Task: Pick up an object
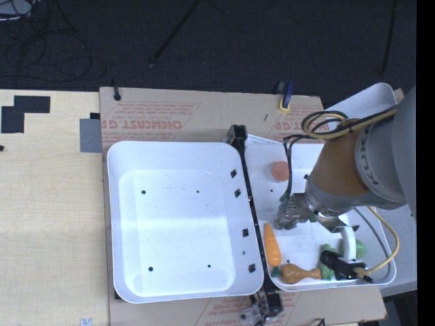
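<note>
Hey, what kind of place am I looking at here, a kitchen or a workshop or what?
Most likely a robotics lab bench set up for grasping trials. A grey arm with an orange band reaches into the right one of two shallow white bins, which holds toy food such as a carrot, and loose cables lie behind.

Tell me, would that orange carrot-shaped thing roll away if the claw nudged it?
Probably. The carrot looks rounded and tapered, so it would likely roll in a curve. It lies against the bin wall, which should stop it leftward. It looks smooth, perhaps slippery.
</note>
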You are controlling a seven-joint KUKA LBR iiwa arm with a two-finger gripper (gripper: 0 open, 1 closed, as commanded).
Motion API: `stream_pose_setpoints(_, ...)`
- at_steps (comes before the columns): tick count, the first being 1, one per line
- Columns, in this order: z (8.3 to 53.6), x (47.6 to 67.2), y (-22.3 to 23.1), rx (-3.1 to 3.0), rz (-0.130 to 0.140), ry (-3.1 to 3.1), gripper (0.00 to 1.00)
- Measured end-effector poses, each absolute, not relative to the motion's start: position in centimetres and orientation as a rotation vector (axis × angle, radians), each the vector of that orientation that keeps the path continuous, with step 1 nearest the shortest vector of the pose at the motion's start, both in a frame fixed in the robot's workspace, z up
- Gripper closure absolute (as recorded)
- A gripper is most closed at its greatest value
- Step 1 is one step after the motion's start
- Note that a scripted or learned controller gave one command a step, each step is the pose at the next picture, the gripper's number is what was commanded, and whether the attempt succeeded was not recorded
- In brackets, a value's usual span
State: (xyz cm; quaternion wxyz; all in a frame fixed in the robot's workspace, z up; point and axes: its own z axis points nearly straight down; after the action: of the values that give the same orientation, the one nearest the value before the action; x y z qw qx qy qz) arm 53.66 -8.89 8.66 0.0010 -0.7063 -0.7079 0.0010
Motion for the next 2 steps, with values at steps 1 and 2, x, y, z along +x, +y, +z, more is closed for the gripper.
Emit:
stream_pose_setpoints(1,24.6,54.8,-4.0,-2.220,-0.015,-2.234,1.00)
stream_pose_setpoints(2,35.9,50.0,1.6,-2.215,-0.012,-2.232,1.00)
